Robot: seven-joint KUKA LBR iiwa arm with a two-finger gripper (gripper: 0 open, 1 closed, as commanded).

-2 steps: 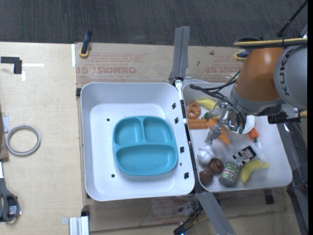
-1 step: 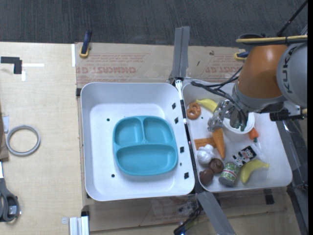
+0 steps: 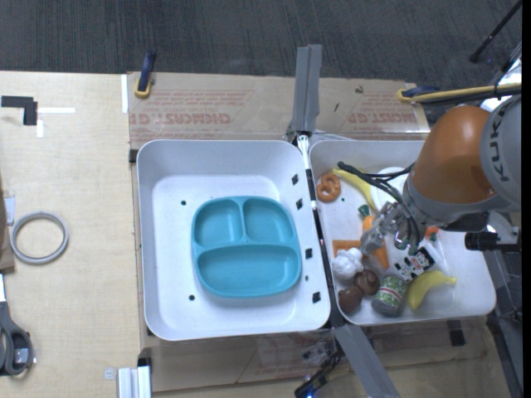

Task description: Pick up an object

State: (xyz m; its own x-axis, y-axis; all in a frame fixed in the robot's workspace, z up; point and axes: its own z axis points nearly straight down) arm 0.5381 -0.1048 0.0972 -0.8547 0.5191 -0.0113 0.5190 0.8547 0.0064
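The right bin (image 3: 465,305) holds several small toy foods: a pretzel (image 3: 328,186), a yellow banana (image 3: 360,186), an orange carrot piece (image 3: 347,245), a white garlic bulb (image 3: 347,263), a brown piece (image 3: 362,281), a green can (image 3: 388,295) and a second banana (image 3: 430,286). My gripper (image 3: 383,233) hangs low over the middle of this bin, just right of the carrot piece and above the garlic. An orange piece (image 3: 377,257) lies right below the fingertips. I see nothing between them.
The left bin (image 3: 158,247) holds a blue three-compartment plate (image 3: 246,246). A grey divider post (image 3: 305,89) rises between the bins. On the bench at far left lie a roll of tape (image 3: 36,237) and scissors (image 3: 15,347).
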